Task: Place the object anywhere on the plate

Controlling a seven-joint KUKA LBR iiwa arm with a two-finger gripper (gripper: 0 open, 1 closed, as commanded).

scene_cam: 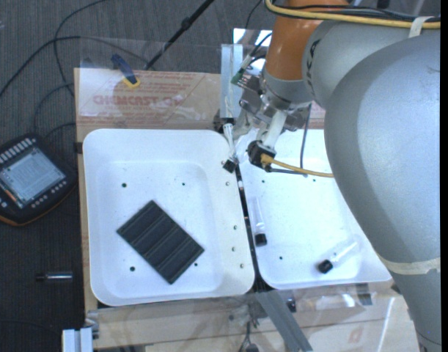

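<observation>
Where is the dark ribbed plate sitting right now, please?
The dark ribbed plate lies flat in the left bin, toward its front, well apart from the gripper at the bins' shared edge.

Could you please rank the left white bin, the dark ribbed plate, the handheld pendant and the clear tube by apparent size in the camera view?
1. Left white bin
2. Dark ribbed plate
3. Handheld pendant, looking close to the plate
4. Clear tube
</observation>
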